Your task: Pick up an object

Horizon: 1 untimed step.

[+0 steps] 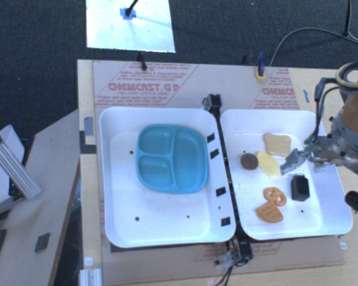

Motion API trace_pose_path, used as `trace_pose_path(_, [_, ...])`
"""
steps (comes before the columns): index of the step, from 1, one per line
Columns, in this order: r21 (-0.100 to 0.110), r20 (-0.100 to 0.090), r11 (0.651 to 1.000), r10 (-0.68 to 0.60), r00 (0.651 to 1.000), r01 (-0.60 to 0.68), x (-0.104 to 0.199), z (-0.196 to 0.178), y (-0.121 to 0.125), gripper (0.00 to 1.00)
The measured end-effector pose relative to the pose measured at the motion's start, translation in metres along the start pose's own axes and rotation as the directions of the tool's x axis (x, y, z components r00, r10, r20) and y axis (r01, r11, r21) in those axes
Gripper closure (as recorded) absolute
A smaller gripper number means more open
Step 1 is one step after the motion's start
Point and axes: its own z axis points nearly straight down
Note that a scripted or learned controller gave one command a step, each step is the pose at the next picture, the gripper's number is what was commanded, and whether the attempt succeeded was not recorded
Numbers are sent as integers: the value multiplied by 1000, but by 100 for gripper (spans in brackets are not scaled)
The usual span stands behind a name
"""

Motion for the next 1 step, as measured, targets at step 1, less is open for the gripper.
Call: trace_pose_path(1, [-13,2,1000,-3,1000,3,0,-6,2,0])
